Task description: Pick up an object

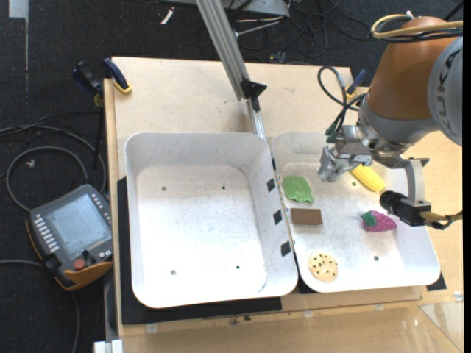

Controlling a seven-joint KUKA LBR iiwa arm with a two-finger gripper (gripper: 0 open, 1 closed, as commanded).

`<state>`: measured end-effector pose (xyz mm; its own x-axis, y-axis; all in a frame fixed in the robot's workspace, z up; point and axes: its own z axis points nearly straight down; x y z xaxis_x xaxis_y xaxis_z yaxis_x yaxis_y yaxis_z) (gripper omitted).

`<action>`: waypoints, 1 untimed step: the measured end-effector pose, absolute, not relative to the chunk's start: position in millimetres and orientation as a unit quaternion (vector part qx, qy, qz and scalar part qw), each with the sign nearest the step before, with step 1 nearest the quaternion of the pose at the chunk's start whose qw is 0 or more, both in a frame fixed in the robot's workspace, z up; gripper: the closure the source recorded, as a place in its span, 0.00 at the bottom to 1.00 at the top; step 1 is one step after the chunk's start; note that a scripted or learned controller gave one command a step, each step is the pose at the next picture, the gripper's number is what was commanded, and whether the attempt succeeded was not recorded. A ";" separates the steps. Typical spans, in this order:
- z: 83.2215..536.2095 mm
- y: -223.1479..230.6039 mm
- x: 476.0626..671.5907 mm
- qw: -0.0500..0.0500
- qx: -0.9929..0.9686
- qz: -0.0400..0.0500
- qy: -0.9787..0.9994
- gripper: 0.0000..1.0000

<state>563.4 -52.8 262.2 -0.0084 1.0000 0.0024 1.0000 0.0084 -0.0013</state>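
Camera view: jaws (329, 172) above right bin (412, 271).

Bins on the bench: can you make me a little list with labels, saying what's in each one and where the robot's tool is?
left bin: no toys seen inside
right bin: five things
green piece: near the divider, far side
brown block: just below the green piece
cookie: near front edge
purple grapes: right side
yellow corn: beside the tool
tool: over the right bin, between green piece and corn
holding anything: cannot tell
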 end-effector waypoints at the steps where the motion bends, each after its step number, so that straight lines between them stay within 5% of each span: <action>1: 266.0 -4.2 553.9 0.001 -0.704 0.000 -0.710 1.00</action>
<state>553.9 -4.2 266.0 -0.0083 1.0000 0.0021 1.0000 0.0083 -0.0009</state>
